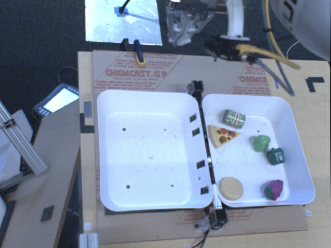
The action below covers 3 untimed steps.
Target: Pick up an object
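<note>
Step looks like pre-approach: nothing grasped, pick not yet begun. Bench [129,68] carries two white bins. Left bin [147,99] sits at 9 o'clock of the right bin [289,138], which holds every candidate. Pincer [182,27] hangs at 12 o'clock, beyond the bins' far edge; can't tell its state, too blurred.

Closest to it is the small can [234,119], toward 5 o'clock and well apart. Pizza slice [223,136] is just beside the can; tan disc [231,188], purple fruit [274,189], and two green pieces [261,142] [275,155] lie farther off.

Next move needs travel over the right bin, then descent.
</note>
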### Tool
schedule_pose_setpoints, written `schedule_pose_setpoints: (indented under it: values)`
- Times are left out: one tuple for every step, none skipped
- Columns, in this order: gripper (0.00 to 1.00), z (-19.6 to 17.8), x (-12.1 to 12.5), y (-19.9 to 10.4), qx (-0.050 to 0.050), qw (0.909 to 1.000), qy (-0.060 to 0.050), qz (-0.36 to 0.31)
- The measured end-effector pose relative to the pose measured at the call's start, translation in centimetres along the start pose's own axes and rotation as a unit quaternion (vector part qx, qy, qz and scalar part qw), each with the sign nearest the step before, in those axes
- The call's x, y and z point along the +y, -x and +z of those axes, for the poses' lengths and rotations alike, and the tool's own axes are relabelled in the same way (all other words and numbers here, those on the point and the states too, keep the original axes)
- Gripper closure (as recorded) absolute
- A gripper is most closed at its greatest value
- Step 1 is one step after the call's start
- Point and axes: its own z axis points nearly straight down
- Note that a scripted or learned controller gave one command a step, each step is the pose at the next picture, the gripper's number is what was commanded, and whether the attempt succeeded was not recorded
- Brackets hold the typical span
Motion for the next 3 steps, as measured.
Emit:
schedule_pose_setpoints:
  values:
    - [1.00, 1.8, -0.7, -3.3, 0.000, 1.0000, -0.001, -0.003]
    - [1.00, 9.7, -0.2, -3.1, -0.002, 1.0000, -0.003, 0.000]
    - [1.00, -1.4, -3.7, 3.1, 0.001, 1.0000, 0.006, 0.002]
